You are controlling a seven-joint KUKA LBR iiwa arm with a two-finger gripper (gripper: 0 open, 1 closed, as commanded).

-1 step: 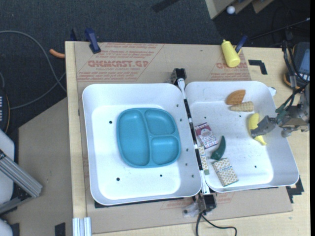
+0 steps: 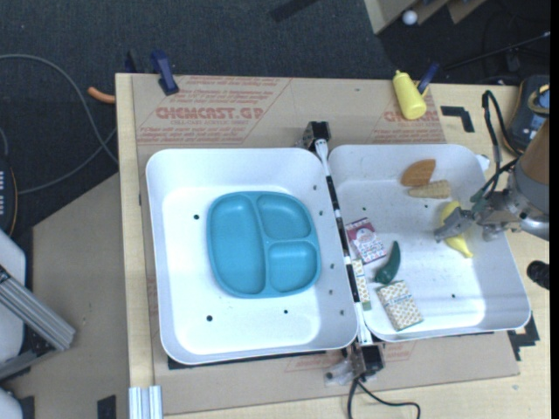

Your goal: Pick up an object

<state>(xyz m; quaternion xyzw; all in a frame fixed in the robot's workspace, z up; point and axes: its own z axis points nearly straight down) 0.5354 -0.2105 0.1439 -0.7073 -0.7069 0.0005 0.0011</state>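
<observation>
In the right bin (image 2: pixel 498 308), a yellow banana-like object (image 2: pixel 460 246) lies near the right wall. My gripper (image 2: pixel 456 226) reaches in from the right and sits directly over the yellow object's middle, hiding part of it. Yellow shows both above and below the gripper. Further back lie an orange-brown bread piece (image 2: pixel 419 172) and a tan cracker (image 2: pixel 430 189). A green pepper (image 2: pixel 389 264), a pink-and-white packet (image 2: pixel 362 241) and a patterned small box (image 2: pixel 400 305) rest near the bin's left wall.
The left bin (image 2: pixel 175 321) holds a blue divided plate (image 2: pixel 262 243). A yellow object (image 2: pixel 408 94) and a blue clamp (image 2: pixel 163 72) sit on the bench's far edge. Black cables (image 2: pixel 491 125) hang by the arm on the right.
</observation>
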